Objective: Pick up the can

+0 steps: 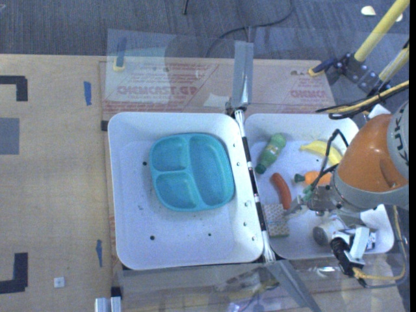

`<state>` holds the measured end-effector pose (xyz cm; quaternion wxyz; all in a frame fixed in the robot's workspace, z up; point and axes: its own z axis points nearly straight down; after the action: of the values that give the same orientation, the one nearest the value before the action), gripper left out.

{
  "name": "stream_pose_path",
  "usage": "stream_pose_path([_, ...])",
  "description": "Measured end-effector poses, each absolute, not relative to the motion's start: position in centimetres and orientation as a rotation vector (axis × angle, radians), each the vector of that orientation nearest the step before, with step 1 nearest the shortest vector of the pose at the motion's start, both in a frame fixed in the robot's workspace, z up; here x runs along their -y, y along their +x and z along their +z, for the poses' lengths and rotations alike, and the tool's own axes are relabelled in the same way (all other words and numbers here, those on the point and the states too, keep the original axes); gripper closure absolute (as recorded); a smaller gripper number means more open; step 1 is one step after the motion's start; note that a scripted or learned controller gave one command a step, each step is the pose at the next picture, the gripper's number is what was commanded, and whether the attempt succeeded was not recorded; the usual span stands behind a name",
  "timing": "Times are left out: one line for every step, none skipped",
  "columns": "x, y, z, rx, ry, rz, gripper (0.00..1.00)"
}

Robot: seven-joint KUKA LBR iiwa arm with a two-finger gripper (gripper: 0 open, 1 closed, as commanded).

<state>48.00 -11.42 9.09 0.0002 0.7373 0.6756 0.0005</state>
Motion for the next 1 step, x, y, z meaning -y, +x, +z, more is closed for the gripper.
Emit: stream_pose_path([18.44, 48.00, 20.79, -2.144, 2.298, -0.002, 0.00])
